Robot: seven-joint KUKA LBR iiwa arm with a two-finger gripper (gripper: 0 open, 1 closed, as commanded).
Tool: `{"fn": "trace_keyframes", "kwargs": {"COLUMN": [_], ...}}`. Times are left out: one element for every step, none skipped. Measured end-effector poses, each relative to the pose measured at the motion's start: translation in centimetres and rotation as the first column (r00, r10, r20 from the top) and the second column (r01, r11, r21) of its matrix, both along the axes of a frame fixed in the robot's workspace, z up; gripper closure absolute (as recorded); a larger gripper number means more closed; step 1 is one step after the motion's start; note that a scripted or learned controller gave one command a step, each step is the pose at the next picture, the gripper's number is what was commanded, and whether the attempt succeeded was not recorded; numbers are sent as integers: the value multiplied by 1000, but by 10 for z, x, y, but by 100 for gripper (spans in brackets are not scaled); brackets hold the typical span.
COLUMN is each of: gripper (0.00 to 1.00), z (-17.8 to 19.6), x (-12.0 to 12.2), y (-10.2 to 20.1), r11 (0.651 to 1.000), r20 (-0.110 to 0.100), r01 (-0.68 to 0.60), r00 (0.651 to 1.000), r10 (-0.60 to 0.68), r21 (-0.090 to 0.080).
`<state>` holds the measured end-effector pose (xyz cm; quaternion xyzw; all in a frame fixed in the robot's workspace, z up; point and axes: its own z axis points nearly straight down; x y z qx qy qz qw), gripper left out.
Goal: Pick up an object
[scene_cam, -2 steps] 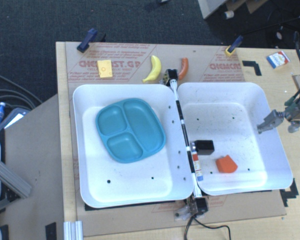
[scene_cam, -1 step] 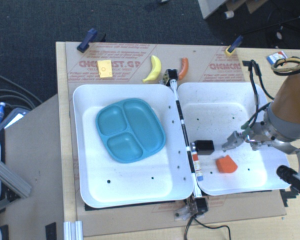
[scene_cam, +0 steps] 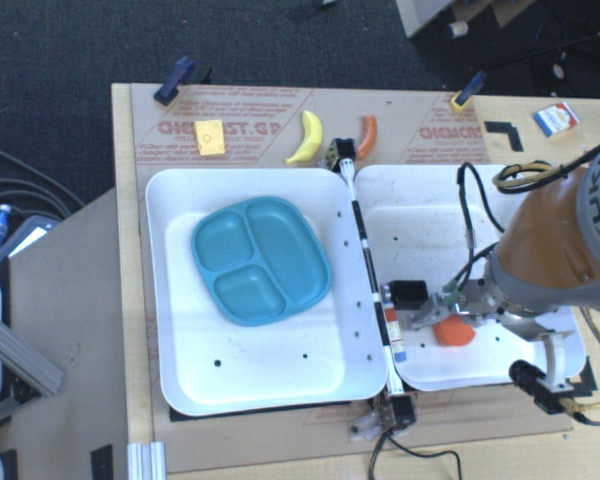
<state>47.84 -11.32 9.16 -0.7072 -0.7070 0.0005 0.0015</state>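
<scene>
A small orange object [scene_cam: 456,334] lies on the floor of the right bin [scene_cam: 420,218], near its front edge. My gripper [scene_cam: 427,311] is low inside that bin, just left of and touching or nearly touching the orange object. The grey arm with its orange band [scene_cam: 548,240] reaches in from the right and covers the bin's right half. A blue divided plate [scene_cam: 260,259] lies flat in the left bin [scene_cam: 180,298].
Beyond the bins, a yellow banana [scene_cam: 305,138], an orange carrot-like piece [scene_cam: 367,136] and a yellow block [scene_cam: 209,138] rest on the brown board. The black divider rail [scene_cam: 363,248] runs between the bins. Cables [scene_cam: 472,208] hang over the right bin.
</scene>
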Motion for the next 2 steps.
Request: {"fn": "trace_keyframes", "kwargs": {"gripper": [100,100], "z": [10,93], "x": [0,51], "y": [0,54], "r11": [1000,1000], "r20": [2,4], "r01": [1,-2], "r00": [1000,1000], "r10": [-1,2], "r21": [-1,0]}}
